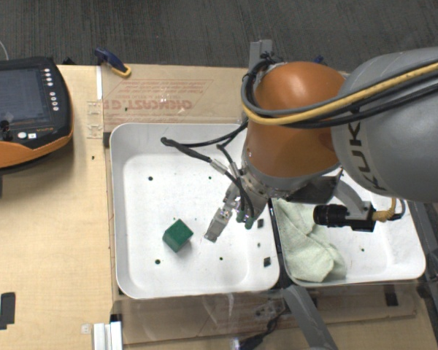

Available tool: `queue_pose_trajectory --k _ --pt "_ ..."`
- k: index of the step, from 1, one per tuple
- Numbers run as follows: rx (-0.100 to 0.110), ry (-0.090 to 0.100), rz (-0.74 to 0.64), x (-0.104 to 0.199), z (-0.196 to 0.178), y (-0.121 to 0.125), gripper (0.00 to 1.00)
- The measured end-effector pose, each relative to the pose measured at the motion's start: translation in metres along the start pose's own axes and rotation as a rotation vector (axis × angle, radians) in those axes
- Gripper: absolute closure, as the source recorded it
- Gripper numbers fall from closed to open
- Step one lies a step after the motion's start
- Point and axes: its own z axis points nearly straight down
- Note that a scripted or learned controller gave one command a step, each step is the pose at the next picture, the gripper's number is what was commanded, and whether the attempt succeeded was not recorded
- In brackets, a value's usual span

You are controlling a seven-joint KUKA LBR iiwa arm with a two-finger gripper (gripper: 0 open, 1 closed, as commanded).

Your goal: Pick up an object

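While the grey arm with its orange band (296, 119) reaches in from the right over the seam between the two bins, its gripper (226, 221) hangs above the floor of the left shallow white bin (124, 195), tilted down toward the lower left; whether it is clenched or released cannot be told, and nothing is seen caught in it. Near the gripper, to its left and apart from it, a small green cube (177, 235) sits on the bin floor, well clear of the left wall and nearer the front rim, with bare white floor around it. A crumpled pale green cloth (306, 250) lies in the right white bin (401, 261), against the wall shared by both bins. On the wooden table (44, 254), a black and orange control pendant (22, 115) rests at the far left.
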Motion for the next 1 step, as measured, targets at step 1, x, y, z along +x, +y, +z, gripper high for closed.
queue_pose_trajectory --k 1 --pt "-0.003 -0.003 -0.238 0.0026 -0.0508 0.0201 0.00"
